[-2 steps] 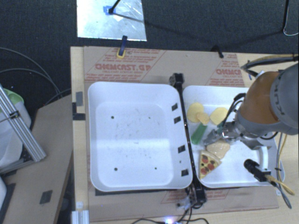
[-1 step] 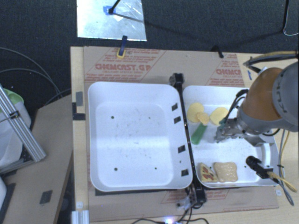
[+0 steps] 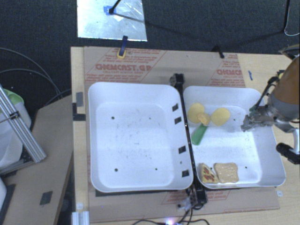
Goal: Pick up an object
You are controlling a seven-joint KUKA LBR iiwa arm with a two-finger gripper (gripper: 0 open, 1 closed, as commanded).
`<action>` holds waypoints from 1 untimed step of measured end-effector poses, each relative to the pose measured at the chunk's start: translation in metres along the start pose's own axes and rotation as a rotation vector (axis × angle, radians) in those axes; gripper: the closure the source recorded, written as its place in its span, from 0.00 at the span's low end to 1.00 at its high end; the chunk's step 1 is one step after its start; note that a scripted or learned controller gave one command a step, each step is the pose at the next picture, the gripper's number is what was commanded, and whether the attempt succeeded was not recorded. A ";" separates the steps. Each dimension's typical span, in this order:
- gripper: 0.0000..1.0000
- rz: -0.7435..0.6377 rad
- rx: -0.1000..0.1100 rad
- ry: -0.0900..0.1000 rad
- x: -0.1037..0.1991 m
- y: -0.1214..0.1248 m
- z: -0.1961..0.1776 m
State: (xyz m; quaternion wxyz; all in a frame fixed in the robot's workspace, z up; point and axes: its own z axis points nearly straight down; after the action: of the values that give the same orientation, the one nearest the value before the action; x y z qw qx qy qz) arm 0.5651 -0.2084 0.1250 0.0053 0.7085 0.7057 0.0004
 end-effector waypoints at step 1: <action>1.00 -0.015 0.001 0.010 0.096 -0.045 -0.068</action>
State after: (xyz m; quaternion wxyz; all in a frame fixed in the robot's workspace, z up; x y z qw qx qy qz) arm 0.5195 -0.1116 0.1916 0.0015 0.7031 0.7110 0.0035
